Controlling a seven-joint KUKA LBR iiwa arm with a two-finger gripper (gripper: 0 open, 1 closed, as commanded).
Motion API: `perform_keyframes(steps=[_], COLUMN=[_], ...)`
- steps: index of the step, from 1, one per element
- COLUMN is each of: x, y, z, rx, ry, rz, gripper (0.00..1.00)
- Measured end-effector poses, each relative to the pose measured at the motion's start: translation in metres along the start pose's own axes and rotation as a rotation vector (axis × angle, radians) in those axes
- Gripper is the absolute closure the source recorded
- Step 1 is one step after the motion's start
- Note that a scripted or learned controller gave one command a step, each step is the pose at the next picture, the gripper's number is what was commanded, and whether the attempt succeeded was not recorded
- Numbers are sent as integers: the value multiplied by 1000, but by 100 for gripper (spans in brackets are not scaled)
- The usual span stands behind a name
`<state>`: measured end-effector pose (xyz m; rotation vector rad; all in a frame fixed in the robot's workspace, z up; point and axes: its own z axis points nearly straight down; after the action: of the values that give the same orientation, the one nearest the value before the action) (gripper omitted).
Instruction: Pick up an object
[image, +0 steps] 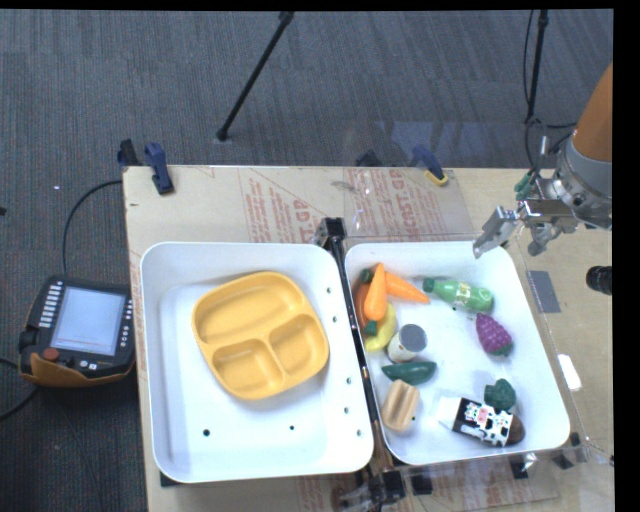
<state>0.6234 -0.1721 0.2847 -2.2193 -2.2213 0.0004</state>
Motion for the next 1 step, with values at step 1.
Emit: perform_keyframes(steps=[1], x=[-21], y=[-2], z=[110], rx=[12], ry=[3], rz=[13], gripper=[0])
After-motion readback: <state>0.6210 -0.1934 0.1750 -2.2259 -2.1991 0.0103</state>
